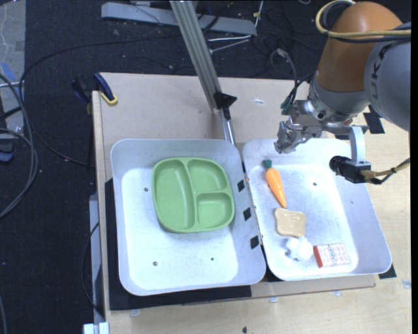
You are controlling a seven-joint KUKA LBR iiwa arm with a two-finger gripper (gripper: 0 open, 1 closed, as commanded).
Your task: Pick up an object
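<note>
Above the right bin's (366, 215) far-left corner, the gripper (285, 145) hangs just beyond the carrot (276, 186); whether it is clenched, I cannot tell.

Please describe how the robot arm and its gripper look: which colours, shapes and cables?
The rounded grey arm has an orange band above the wrist. A yellowish cable loops above the band. The small grey metal gripper is blocky, with thin dark wires beside it.
</note>
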